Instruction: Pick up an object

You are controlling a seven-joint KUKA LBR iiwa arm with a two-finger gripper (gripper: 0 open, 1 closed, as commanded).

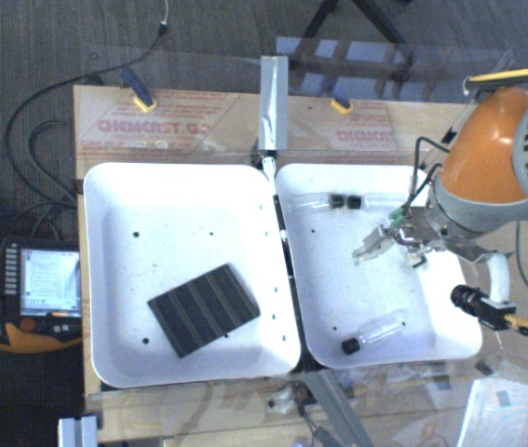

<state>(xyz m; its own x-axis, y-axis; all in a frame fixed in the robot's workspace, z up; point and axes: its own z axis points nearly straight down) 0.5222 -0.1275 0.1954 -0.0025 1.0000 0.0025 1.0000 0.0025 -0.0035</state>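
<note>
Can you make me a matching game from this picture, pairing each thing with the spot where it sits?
Things:
1. dark ribbed rectangular block
2. clear plastic tube with a black cap
3. small black piece
4. two-finger gripper

Places:
A. near the far rim of the right white bin
B. over the middle of the right white bin
C. in the left white bin, toward its near side
D. near the near edge of the right white bin

Pairs: 1-C, 2-D, 3-A, 4-B
</note>
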